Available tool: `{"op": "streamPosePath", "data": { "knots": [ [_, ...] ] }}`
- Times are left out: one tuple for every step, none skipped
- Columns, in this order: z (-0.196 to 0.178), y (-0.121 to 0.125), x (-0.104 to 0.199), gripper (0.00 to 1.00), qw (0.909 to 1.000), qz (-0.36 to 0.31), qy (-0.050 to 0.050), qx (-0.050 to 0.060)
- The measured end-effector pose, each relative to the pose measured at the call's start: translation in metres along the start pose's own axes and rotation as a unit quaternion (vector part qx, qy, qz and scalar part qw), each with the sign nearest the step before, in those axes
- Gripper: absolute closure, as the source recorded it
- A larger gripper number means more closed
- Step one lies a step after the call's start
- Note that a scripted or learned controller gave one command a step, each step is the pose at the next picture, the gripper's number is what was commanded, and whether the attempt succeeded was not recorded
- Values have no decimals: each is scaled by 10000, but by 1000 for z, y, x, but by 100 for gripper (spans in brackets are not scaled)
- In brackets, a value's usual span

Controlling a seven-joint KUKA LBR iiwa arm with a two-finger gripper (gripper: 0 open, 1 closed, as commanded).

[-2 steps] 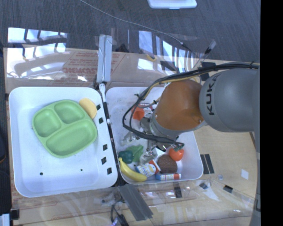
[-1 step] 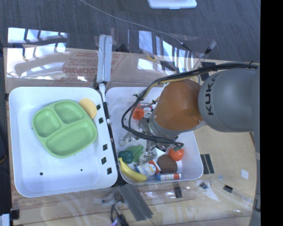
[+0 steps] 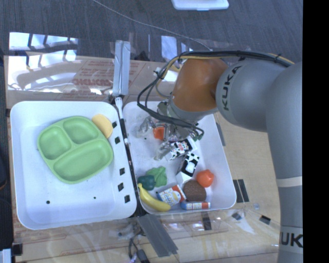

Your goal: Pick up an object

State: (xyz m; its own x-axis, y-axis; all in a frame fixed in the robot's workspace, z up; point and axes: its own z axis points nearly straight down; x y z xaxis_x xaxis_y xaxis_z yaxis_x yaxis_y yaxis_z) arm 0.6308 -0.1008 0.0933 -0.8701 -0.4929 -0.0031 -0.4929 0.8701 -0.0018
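Banana [image 3: 153, 201], marker [image 3: 195, 206] and brown ball [image 3: 195, 190] crowd the right bin's [image 3: 224, 169] near edge. Gripper [image 3: 167, 138] hangs mid-bin over a small orange piece [image 3: 159, 132] and a black-and-white toy [image 3: 186, 154]; whether its jaws are apart or together, I can't tell.

Robotics lab or test cell, not a home. A large grey industrial arm [image 3: 257, 87] with an orange band and bundled black cables [image 3: 154, 85] reaches over a worktop [image 3: 257, 154] bearing two shallow white bins [image 3: 20, 205]. Toy food [image 3: 154, 199] and a green divided plate [image 3: 75, 148] serve as props; dark carpet [image 3: 51, 15] beyond, clear plastic guards at the front edge.
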Motion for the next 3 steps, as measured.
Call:
{"op": "streamPosePath", "data": {
  "knots": [
    [-31,19,43,0,9972,-752,13,-10],
    [-10,14,76,0,9899,-1418,19,-18],
    [-21,9,73,0,9665,-2568,-1,-12]
  ]
}}
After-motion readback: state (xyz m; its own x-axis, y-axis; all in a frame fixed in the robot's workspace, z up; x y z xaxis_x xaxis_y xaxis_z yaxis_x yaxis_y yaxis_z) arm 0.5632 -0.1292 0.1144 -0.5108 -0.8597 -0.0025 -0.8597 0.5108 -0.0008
